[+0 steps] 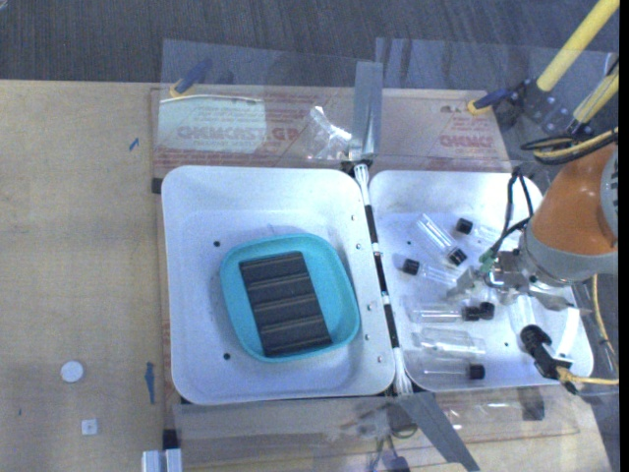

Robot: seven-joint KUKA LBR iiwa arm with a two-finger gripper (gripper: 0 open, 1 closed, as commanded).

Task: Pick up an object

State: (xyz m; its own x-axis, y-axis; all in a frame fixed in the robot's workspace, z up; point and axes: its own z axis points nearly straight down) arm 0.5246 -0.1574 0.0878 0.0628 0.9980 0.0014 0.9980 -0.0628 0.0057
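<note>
Several clear vials with black caps lie scattered in the right bin [393, 200]. One vial [432, 232] lies near the bin's middle, another vial [447, 340] toward the front, and a third vial [454, 370] by the front wall. Loose black caps [410, 265] sit among them. My gripper [475, 285] reaches in from the right, low over the bin's middle, just above a black-capped vial [480, 311]. The arm's orange band [578, 214] stands above it. No object can be made out in the gripper.
The left bin [197, 214] holds a teal dish [236, 273] carrying a black ridged block [285, 303]. A metal divider [378, 264] separates the bins. Cables and a yellow pole [580, 32] crowd the far right. A crumpled plastic bag [329, 136] lies behind the bins.
</note>
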